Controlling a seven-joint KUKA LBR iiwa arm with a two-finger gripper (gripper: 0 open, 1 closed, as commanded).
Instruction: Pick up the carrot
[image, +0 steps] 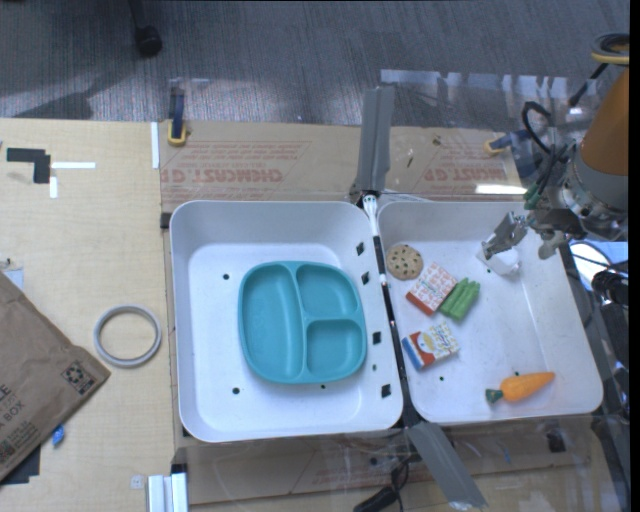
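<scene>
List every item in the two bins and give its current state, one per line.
carrot: lying flat near the right bin's front edge, not held.
gripper: over the right bin's far side, away from the carrot.
cookie: lying flat.
green vegetable: lying beside a small carton.
upper carton: lying flat.
lower carton: lying flat.
teal divided plate: sitting upright in the left bin.

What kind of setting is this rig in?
Probably a robotics lab bench: two shallow white plastic bins clamped side by side, toy food such as an orange plastic carrot, a grey arm's gripper, and a roll of tape on cardboard.
</scene>
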